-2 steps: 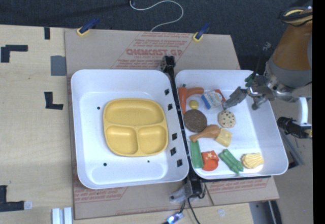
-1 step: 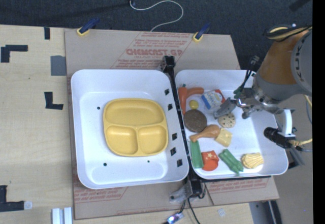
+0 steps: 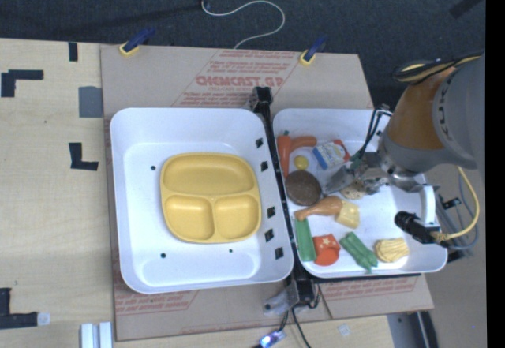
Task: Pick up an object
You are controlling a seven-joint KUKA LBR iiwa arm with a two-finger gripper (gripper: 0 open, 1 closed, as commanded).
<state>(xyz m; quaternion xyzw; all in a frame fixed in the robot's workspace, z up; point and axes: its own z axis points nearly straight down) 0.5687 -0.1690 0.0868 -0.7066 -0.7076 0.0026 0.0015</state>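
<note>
So the gripper (image 3: 351, 178) is down inside the right bin (image 3: 410, 263), near its middle, sitting just past the brown cookie (image 3: 302, 187) on its 3 o'clock side and right above the drumstick (image 3: 319, 208). Looks like the reach-and-descend part of the pick to me, nothing lifted yet. Honestly can't tell how the fingers stand, it's all a dark blur there, and I don't see anything between them.

Candidates are all in that bin: carrot (image 3: 282, 151) at about 10 o'clock, blue packet (image 3: 327, 154) at 12, cheese wedge (image 3: 348, 216) just below the gripper, green bits (image 3: 359, 250) and the corn (image 3: 390, 248) down at 5 to 6 o'clock. The left bin (image 3: 134, 141) just has the yellow tray (image 3: 211, 196).

Next move, I'd guess: settle on one item, probably the drumstick or cheese since they're closest, close on it cleanly without nudging the neighbours, then go straight up.
</note>
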